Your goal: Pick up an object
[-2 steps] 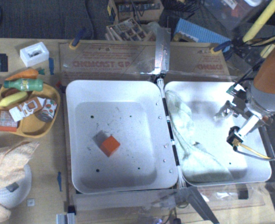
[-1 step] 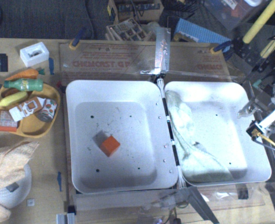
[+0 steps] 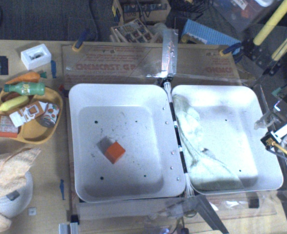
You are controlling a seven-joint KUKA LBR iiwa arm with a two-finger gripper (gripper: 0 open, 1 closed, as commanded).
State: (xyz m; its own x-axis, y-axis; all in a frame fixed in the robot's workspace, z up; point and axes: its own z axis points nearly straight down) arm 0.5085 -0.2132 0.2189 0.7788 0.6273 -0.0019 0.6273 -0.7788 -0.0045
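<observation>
A small orange block (image 3: 116, 152) lies in the left white bin (image 3: 85, 101), a little left of the bin's middle and toward the front. It rests flat on the floor with a dark shadow on its upper-left side. Nothing touches it. In the right bin (image 3: 245, 101), a crumpled pale translucent sheet (image 3: 189, 126) lies along the left wall and trails toward the front.
Black-and-white hardware with a yellow rod (image 3: 279, 139) sticks in at the right bin's right rim. Left of the bins, a yellow bowl (image 3: 33, 136) holds toy food. A cloth (image 3: 9, 172) and a white box (image 3: 36, 56) are also there. Cardboard (image 3: 114, 65) lies behind the bins.
</observation>
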